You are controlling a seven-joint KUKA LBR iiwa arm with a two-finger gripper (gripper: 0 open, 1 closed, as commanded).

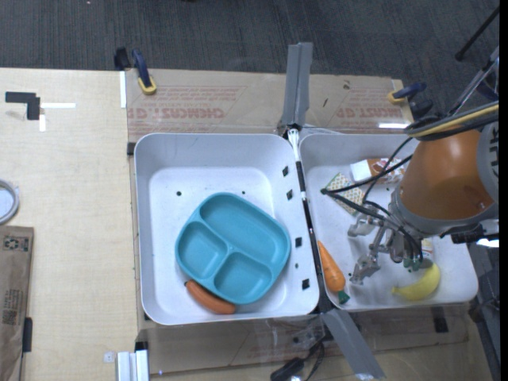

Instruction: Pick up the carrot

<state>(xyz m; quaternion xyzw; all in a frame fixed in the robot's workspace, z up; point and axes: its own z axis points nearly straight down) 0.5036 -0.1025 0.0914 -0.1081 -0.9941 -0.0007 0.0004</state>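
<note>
We find the carrot [331,268] lying in the right bin [468,292], pressed along that bin's left wall with its green tip toward the near corner, likely because loose things slide to the edges. Our hand [371,259] hangs just right of it, low over the bin floor and holding nothing; whether it is spread or closed we cannot tell from this slant. A grasp so close to the wall looks awkward, we judge, since one side has little room. Counting: two bins on the counter [63,276], one carrot, one banana [419,284] near the right bin's front, one blue divided plate [232,248] in the left bin [151,236], and one orange sausage-like piece [209,298] tucked under the plate's edge.
</note>
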